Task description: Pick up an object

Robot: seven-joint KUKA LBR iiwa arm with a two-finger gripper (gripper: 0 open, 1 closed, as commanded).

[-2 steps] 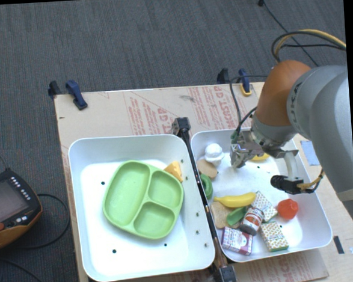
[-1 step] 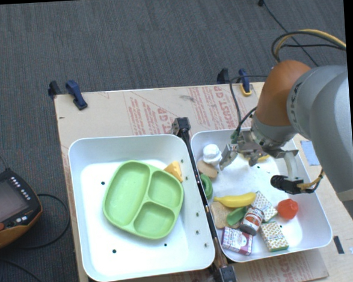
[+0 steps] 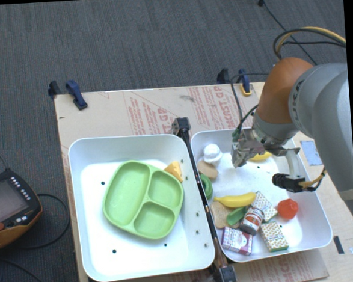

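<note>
Camera view: tool [image 3: 241, 157] partly hiding banana [image 3: 261, 157]

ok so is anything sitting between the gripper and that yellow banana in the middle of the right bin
Nothing visible does. The gripper is above the bare white floor of the right bin, and the banana lies just in front of it, its top uncovered. A green item and a small jar crowd its near side.

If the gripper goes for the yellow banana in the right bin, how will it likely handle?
The banana looks like smooth moulded plastic, so probably stiff, light and somewhat slippery. Its curved, tapering shape may pivot or slide out of a pinch. It lies close against the green piece and other items, so pushing would likely nudge them.
</note>
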